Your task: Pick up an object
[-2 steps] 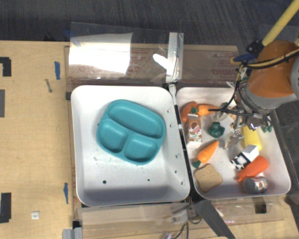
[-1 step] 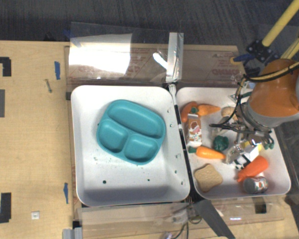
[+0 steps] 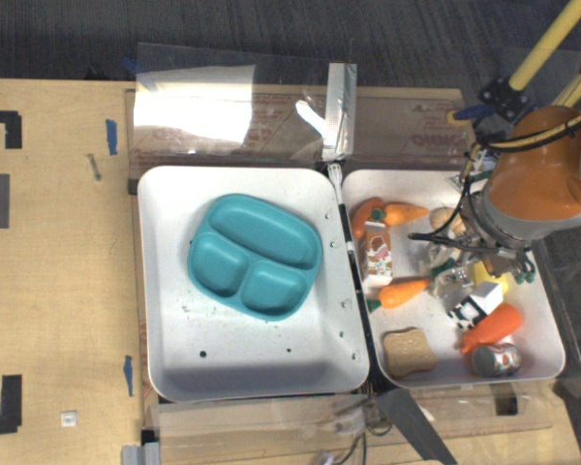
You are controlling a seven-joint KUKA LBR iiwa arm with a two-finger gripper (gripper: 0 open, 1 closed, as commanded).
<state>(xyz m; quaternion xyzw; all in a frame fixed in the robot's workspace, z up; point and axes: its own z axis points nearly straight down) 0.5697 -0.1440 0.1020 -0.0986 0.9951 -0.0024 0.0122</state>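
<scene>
Claw (image 3: 462, 263) low in right bin (image 3: 552, 356) among toy carrots (image 3: 404, 294), grip state impossible to tell

Two white bins on a tan table, a teal tray in the left one.

The left bin (image 3: 165, 356) holds a teal divided plate (image 3: 256, 255) with three compartments, lying flat near the bin's middle and turned at a slant; a few dark specks dot the bin's floor below it. The right bin (image 3: 552, 352) sits just beside it, their rims touching along the centre. Behind both bins a clear plastic sheet (image 3: 223, 114) stands upright, catching glare, with a strip of silver tape (image 3: 341, 109) running down to the seam between the bins. The wooden table (image 3: 53, 260) carries black corner marks (image 3: 5, 129) and bits of blue tape (image 3: 111, 136) at the left.
</scene>
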